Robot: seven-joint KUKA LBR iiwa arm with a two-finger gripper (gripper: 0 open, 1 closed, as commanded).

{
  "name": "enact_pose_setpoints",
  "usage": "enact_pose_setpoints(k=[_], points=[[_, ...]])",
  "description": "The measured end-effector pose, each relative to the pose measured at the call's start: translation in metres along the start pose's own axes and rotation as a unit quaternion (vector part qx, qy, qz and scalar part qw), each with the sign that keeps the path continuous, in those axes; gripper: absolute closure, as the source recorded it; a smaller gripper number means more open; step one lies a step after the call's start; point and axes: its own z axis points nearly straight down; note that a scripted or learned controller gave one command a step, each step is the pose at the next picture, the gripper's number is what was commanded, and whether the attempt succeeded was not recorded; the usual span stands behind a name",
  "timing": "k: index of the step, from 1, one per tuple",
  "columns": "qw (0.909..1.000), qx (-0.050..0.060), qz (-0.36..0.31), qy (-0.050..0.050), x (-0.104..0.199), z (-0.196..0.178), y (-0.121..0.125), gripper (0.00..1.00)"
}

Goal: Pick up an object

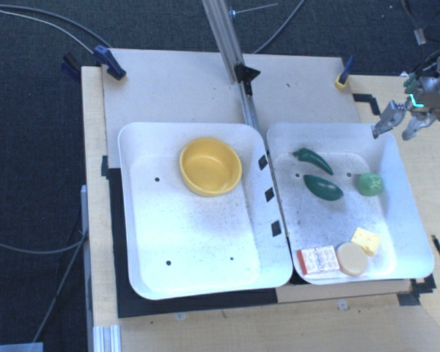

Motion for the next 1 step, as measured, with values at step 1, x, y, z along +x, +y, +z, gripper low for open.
enact_pose_setpoints(k=[1], points=[[1.0000,-0.004,0.000,-0.001,-0.0001,-0.0047,0.0011,0.00]])
